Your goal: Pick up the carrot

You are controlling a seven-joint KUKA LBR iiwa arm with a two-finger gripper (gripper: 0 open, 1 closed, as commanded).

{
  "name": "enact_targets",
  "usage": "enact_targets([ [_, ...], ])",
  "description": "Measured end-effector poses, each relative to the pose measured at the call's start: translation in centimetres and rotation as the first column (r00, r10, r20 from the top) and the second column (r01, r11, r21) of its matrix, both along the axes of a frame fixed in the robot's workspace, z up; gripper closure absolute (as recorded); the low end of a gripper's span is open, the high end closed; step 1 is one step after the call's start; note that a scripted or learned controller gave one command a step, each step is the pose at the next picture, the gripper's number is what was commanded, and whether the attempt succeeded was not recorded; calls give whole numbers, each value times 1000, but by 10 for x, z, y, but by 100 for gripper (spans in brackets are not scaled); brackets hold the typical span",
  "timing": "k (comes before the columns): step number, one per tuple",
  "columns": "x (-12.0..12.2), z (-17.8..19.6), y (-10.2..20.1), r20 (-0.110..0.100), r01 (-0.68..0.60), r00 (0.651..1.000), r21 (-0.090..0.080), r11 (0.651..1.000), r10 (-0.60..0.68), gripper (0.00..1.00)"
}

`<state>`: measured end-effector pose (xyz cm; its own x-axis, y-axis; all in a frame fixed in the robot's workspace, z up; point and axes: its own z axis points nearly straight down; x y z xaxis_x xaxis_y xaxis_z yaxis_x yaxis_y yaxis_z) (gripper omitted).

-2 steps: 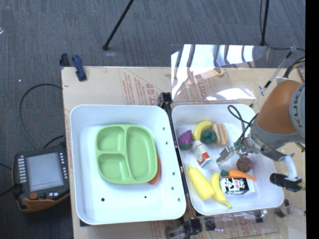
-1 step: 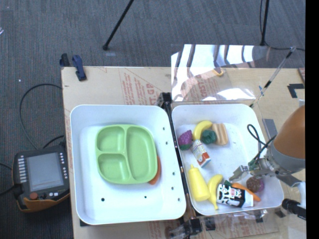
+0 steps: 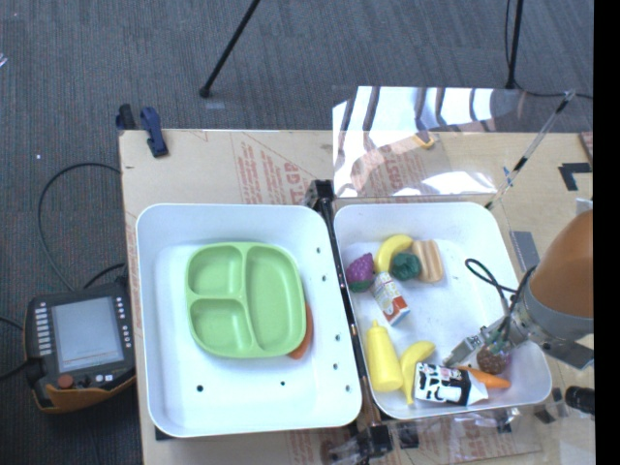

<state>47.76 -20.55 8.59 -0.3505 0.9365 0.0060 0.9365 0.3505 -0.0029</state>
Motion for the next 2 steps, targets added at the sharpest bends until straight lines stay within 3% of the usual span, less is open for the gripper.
enact_targets([
  [1,44,0,-6,0,85,996,-2,996,-85,0],
  [2,-2,-1,25,-2,-36,999,0,999,36,0],
])
